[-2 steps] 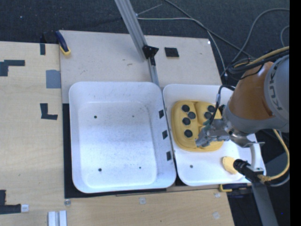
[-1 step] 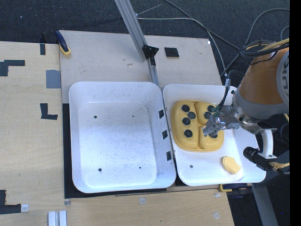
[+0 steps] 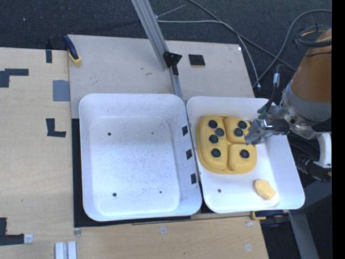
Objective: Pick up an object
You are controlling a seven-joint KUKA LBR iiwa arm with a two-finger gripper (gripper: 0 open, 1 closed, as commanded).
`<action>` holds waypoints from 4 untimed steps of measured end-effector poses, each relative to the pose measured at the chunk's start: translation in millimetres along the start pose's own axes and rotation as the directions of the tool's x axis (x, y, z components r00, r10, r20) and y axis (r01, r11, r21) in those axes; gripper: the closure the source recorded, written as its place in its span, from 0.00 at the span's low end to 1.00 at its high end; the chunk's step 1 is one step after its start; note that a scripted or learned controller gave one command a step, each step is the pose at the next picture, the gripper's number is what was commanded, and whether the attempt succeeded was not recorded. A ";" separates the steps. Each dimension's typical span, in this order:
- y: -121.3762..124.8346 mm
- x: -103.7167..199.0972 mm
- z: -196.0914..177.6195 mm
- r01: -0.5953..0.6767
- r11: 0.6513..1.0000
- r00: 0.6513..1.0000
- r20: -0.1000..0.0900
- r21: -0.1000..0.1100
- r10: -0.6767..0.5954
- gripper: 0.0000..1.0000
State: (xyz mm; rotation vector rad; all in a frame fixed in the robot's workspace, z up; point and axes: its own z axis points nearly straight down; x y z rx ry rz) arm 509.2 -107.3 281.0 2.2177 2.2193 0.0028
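Note:
A yellow block (image 3: 225, 143) with several dark round spots on its top lies in the right bin (image 3: 280, 161), left of the bin's middle. A small yellow lump (image 3: 264, 189) sits near that bin's front right corner. My gripper (image 3: 254, 135) hangs at the block's right edge, reaching in from the right under the grey and orange arm (image 3: 312, 85). Its tip is close over the block's upper right part. Nothing shows between its fingers.
The left bin (image 3: 135, 155) stands beside the right one, sharing a middle rim. A slanted metal rail (image 3: 153, 26) runs from the top down to the bins' back edge. Cables trail across the dark floor at the top right.

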 end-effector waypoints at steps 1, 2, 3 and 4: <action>19.1 43.6 20.2 0.003 1.000 1.000 -0.001 0.007 -0.003 1.00; 31.7 88.0 33.5 0.005 1.000 1.000 -0.002 0.007 -0.005 1.00; 53.7 137.0 29.8 0.006 1.000 1.000 -0.002 0.004 -0.006 1.00; 72.9 175.3 35.8 0.004 1.000 1.000 -0.002 0.005 -0.004 1.00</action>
